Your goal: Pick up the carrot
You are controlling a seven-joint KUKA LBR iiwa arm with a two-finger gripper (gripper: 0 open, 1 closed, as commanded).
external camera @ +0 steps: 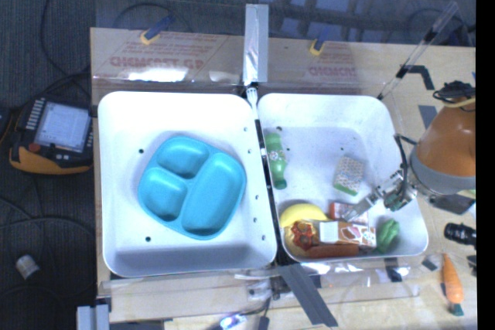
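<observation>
The carrot (452, 284) is a small orange piece with a green end. It lies on the bench outside the right bin (309, 108), just past that bin's front right corner. My gripper (384, 197) hangs low over the right side of the right bin, under the orange band of the arm (451, 144). It sits above and to the left of the carrot, well apart from it, and close to a green pepper (387, 233). Nothing orange shows at the gripper.
The right bin also holds a green bottle (274, 159), a speckled pack (349, 174), a yellow lemon (300, 214) and a red snack packet (334, 235). The left bin (124, 120) holds a blue divided plate (192, 186). Cables and tools lie at the bench's right end.
</observation>
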